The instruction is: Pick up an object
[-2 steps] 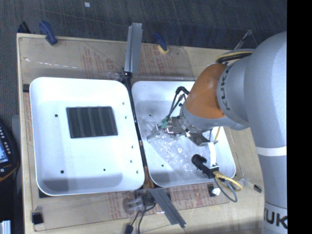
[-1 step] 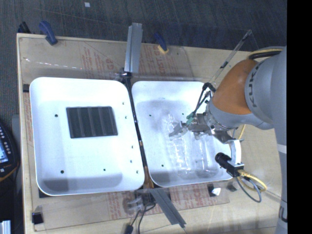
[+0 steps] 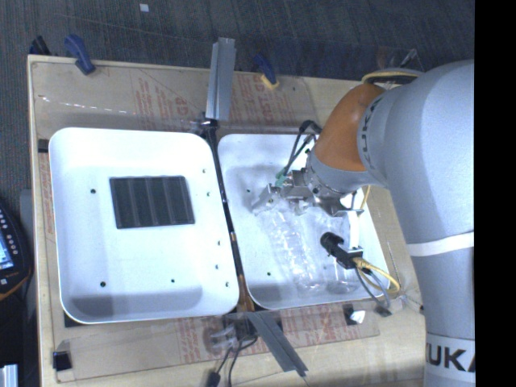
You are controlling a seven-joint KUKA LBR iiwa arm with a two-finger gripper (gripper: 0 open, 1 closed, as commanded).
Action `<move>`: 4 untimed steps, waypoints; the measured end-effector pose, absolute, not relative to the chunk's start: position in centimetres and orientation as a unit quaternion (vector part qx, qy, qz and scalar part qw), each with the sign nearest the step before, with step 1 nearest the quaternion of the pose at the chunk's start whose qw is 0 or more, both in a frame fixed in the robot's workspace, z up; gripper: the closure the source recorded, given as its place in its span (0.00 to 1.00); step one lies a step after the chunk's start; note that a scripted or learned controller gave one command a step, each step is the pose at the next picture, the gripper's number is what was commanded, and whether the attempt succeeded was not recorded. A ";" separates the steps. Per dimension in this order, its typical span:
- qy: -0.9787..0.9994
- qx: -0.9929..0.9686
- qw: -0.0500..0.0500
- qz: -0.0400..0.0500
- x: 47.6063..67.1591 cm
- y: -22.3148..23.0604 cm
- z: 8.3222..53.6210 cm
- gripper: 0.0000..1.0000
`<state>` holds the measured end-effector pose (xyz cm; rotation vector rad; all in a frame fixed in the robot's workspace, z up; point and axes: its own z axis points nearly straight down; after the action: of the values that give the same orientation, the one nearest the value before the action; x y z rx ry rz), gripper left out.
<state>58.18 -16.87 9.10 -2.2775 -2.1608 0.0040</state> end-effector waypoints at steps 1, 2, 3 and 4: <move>-0.670 -0.742 0.001 0.000 59.0 -17.6 20.5 0.00; -0.579 -0.815 0.000 0.000 56.8 -20.7 27.7 0.00; -0.598 -0.801 0.000 0.000 54.4 -20.2 33.2 0.00; -0.585 -0.811 0.002 0.002 55.4 -19.9 29.8 0.00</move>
<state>55.44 -19.90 29.82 -2.5447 -1.8361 0.0051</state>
